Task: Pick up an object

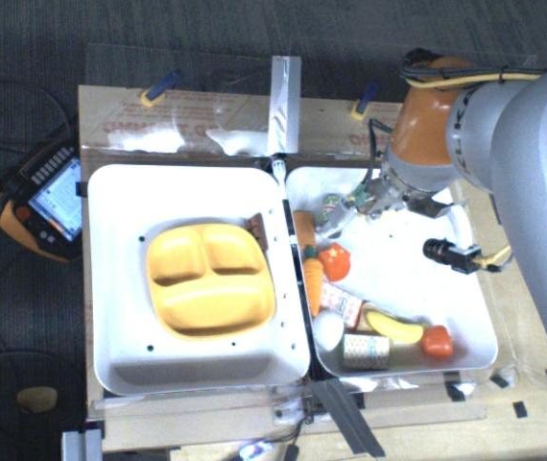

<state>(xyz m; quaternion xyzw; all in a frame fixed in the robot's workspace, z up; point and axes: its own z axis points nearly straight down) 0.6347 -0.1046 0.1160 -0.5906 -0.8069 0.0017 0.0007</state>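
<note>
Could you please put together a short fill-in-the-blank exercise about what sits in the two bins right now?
1. The yellow divided tray lies in the ____ bin as the camera sees it.
2. The banana lies in the ____ bin.
3. The band above the arm's wrist is ____.
4. The gripper is over the ____ bin.

Missing words: left; right; orange; right

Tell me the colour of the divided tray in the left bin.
Yellow; the tray shows clearly in the camera view.

Right bin's (465, 301) middle lies open; toys (336, 301) crowd its left and front.
</note>
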